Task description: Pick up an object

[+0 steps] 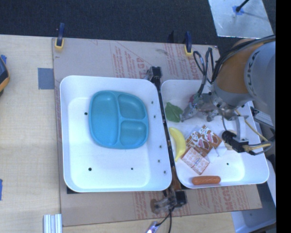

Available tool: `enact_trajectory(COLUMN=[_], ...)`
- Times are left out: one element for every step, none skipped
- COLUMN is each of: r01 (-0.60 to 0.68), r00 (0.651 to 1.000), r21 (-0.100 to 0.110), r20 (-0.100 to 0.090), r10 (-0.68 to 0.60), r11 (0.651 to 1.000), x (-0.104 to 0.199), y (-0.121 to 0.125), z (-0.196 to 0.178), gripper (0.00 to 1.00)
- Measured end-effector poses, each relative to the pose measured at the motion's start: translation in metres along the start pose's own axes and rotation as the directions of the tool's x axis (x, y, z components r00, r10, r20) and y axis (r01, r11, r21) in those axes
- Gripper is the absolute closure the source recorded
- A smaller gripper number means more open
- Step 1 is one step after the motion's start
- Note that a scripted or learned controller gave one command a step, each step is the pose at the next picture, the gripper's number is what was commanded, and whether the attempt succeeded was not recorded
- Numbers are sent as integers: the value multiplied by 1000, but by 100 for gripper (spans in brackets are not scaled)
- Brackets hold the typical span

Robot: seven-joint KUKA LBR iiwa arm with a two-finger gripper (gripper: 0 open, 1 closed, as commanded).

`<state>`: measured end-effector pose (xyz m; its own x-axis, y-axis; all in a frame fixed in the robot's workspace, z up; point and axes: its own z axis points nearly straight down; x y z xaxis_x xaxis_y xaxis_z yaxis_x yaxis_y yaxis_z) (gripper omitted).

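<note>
The arm [242, 76] leans in from three o'clock over the right bin [247, 174]; its gripper [194, 108] hangs low near the green item [173, 112], fingers impossible to make out. A banana [178, 142], waffle packs [200, 149] and sausage [206, 180] crowd that bin's nine-o'clock side. The left bin [77, 174] holds a blue plate [119, 119]. Cardboard [131, 57] covers the bench.

A: What lies around the yellow banana [178, 142]?

B: A green leafy piece [173, 112] just above it, two brown-and-white patterned packets [200, 148] just right, and an orange sausage [206, 180] below those.
</note>
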<state>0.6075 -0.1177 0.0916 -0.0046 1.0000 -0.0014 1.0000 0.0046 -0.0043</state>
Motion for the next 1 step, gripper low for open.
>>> enact_trajectory(r01=[0], r00=[1000], r21=[-2], r20=[-2], r10=[0], r11=[1000], x=[-24], y=[49], z=[-1], gripper=[0])
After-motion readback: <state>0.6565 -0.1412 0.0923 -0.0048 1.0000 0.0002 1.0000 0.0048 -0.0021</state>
